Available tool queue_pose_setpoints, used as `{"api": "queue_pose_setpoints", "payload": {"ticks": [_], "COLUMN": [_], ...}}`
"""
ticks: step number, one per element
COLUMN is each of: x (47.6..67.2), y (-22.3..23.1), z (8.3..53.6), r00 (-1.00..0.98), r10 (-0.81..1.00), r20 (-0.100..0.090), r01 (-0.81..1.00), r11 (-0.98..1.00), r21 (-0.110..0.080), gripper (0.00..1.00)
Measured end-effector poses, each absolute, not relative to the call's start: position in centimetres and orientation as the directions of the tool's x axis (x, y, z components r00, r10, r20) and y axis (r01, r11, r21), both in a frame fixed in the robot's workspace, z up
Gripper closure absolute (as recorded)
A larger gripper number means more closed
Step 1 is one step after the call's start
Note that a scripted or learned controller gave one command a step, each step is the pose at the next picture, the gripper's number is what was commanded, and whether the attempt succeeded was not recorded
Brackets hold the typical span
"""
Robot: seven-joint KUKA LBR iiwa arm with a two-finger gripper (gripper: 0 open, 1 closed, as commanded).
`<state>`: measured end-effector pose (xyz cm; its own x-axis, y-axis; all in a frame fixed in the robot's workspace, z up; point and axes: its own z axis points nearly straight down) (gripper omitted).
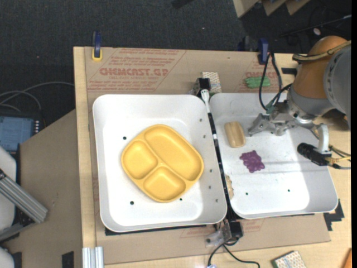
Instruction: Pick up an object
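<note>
In the right bin (290,197) a tan, bread-like block (235,134) lies near the left wall. A small purple grape cluster (252,161) rests just below and to the right of it. My gripper (271,125) hangs over the upper part of this bin, a short way right of the tan block and above the purple cluster, touching neither. Nothing shows in its grasp. The grey arm with its orange band (319,66) comes in from the right. The left bin (106,149) holds a yellow plate with three compartments (162,162).
A black connector with cables (310,152) sticks out of the arm over the right bin's right side. A green item (256,82) lies on the bench behind the right bin. Blue clamps (97,44) grip the board's far edge.
</note>
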<state>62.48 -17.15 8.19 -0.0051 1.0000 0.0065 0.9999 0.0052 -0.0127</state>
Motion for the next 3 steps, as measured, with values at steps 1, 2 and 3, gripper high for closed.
{"api": "queue_pose_setpoints", "payload": {"ticks": [1,2,3], "x": [56.5,60.1,66.3], "y": [-9.3,-9.2,-10.2], "z": [8.4,8.5,8.3], "r00": [-0.005,-0.002,-0.008], "r10": [1.000,1.000,1.000], "r20": [0.006,-0.001,0.003], "r01": [1.000,1.000,1.000], "r11": [0.005,0.002,0.008], "r21": [-0.008,0.004,-0.022], "gripper": [0.00,0.00,0.00]}}
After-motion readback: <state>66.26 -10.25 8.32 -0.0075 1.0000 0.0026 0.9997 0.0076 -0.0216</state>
